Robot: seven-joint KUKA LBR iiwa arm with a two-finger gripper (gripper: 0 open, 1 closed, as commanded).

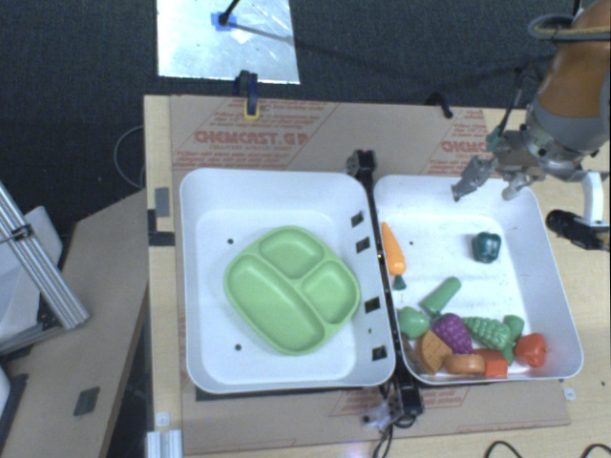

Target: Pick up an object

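right now the gripper hangs with its fingers spread apart and nothing between them, over the far edge of the right bin. inside that bin, a dark green pepper sits alone just below the gripper, an orange carrot lies by the bin's left wall, and a pile of toy food fills the near end.

Smooth white plastic bins, a matt green plastic plate and glossy toy vegetables (plastic, seemingly).
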